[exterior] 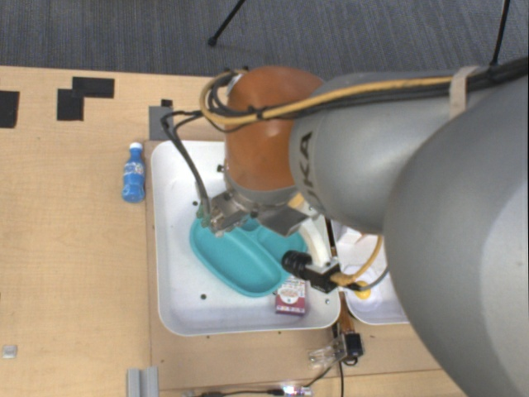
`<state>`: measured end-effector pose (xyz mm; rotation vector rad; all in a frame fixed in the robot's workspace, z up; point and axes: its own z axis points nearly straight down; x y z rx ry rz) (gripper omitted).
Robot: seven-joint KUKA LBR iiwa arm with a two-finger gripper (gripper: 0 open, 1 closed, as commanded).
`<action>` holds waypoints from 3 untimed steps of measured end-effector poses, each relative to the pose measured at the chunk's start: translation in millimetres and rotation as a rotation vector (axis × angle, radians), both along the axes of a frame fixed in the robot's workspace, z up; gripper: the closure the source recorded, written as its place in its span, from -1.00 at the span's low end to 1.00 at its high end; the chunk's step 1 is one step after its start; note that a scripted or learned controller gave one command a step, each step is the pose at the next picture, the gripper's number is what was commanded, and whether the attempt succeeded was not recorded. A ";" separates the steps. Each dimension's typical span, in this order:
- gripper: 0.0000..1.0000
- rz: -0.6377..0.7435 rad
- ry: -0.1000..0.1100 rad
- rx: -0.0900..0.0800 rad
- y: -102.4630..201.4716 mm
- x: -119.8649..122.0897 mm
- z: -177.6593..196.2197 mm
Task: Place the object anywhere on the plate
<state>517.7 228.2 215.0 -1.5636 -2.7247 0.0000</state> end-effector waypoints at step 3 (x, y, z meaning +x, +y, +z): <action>1.00 0.110 -0.003 0.000 -69.6 27.4 35.2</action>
